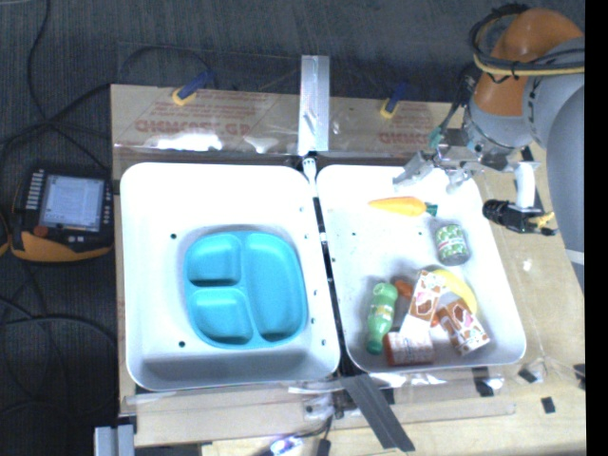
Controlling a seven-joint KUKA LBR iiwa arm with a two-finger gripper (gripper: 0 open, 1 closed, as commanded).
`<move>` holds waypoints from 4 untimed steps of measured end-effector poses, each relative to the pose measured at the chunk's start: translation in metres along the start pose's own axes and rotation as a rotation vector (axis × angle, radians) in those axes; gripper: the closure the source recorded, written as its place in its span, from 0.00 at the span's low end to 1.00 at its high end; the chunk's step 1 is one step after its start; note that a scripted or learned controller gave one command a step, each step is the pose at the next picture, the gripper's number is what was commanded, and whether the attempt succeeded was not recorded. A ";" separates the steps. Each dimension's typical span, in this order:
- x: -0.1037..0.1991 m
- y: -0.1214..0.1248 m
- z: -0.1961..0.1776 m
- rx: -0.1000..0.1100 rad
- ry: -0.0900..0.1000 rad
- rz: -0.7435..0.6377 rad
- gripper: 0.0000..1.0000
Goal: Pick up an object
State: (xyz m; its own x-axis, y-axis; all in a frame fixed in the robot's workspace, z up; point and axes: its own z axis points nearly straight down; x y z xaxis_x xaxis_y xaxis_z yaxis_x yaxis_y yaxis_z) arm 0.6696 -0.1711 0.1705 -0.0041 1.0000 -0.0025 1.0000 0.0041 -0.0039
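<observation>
The gripper (pixel 439 166) hangs over the far rim of the right bin (pixel 509 297), near its far right corner. Its two fingers (pixel 414 171) stand apart with nothing between them. Just below it, near the far wall, lies one carrot (pixel 399 205), with bare floor on its left and toward the middle of the bin. One small green-labelled can (pixel 452 242) sits near the right wall, apart from the carrot.

The rest crowd the near half: one green bottle (pixel 381 315) lying toward the left, one banana (pixel 454 286) partly covered, two patterned cartons (pixel 433 302) leaning on each other, and one red-labelled container (pixel 409 351) against the near rim. These touch or overlap, so their edges are hard to separate, and what the cartons are is not clear.

The left bin (pixel 152 198) holds one blue tray (pixel 243 287) with three compartments, set a little near of centre, with white floor around it on all sides.

The arm (pixel 522 55) is cut off by the right edge. A handheld screen (pixel 65 205) lies on the floor left of the bench.
</observation>
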 end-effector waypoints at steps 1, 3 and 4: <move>0.017 0.002 0.084 -0.005 -0.003 -0.238 0.00; 0.027 -0.001 0.043 0.003 0.004 -0.169 1.00; 0.060 -0.025 -0.014 0.001 0.003 -0.141 1.00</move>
State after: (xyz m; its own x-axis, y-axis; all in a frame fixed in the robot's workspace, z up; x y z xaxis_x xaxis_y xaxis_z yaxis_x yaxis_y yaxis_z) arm 0.6440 -0.1114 0.1848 -0.1449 0.9894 0.0016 0.9894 0.1450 -0.0046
